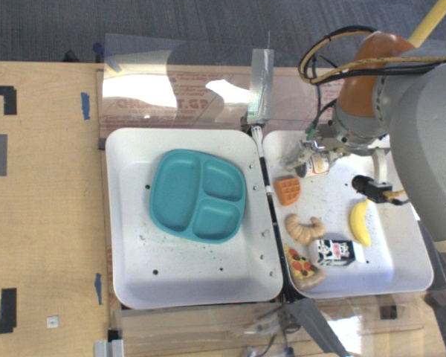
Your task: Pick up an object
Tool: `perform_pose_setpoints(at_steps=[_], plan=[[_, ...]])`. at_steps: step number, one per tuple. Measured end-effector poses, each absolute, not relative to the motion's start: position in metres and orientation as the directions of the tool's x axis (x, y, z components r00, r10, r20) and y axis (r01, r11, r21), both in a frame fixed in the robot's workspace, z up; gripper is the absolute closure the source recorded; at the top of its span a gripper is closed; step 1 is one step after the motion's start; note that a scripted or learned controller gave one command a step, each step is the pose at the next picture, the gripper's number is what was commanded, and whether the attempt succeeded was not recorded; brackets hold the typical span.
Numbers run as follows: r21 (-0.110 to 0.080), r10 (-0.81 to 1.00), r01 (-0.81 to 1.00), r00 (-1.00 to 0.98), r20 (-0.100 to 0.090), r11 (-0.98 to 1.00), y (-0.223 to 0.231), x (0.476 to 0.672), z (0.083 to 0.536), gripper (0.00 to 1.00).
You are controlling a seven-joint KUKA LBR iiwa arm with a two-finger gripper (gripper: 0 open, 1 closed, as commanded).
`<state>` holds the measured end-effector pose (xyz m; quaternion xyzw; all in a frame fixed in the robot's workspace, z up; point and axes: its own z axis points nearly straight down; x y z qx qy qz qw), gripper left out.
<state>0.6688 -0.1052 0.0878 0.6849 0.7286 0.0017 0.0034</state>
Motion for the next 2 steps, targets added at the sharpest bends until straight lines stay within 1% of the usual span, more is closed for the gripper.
perform_pose_setpoints(at_steps=[1, 2], plan=[[0.013, 0.998, 0.998, -0.067, -0.005, 0.067, -0.103, 0.671, 0.102, 1.0], [0.006, 0.944, 0.944, 0.329, 0.002, -0.329, -0.048, 0.669, 0.188, 1.0]])
